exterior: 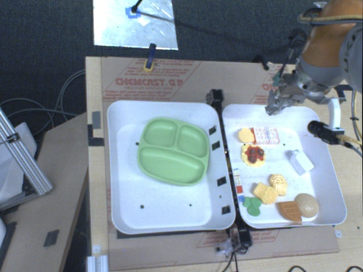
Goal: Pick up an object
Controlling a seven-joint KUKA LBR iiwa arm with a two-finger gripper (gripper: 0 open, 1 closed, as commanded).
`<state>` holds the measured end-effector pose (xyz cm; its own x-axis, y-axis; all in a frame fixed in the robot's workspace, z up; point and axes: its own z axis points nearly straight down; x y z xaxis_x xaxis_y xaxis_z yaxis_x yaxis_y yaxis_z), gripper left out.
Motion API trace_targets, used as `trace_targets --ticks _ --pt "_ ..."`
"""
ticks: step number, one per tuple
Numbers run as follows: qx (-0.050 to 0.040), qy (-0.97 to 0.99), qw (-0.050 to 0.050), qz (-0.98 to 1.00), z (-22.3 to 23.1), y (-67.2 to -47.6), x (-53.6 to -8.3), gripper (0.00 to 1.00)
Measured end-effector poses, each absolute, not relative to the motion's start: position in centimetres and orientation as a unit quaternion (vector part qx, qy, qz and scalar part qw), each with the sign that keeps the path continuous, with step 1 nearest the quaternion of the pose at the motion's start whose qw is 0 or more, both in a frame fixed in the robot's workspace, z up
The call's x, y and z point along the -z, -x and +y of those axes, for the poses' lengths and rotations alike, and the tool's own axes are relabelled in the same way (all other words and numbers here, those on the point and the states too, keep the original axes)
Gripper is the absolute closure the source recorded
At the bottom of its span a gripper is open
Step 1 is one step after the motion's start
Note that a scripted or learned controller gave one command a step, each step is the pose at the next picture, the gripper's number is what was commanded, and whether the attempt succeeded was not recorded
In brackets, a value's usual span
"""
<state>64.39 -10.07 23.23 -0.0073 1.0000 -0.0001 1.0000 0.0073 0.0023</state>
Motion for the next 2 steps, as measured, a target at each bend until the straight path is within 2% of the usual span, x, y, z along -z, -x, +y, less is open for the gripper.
trace_targets --ticks 2 --pt "-0.0011 -0.704 0.001 0.710 0.2 -64.4 -22.2 1.00"
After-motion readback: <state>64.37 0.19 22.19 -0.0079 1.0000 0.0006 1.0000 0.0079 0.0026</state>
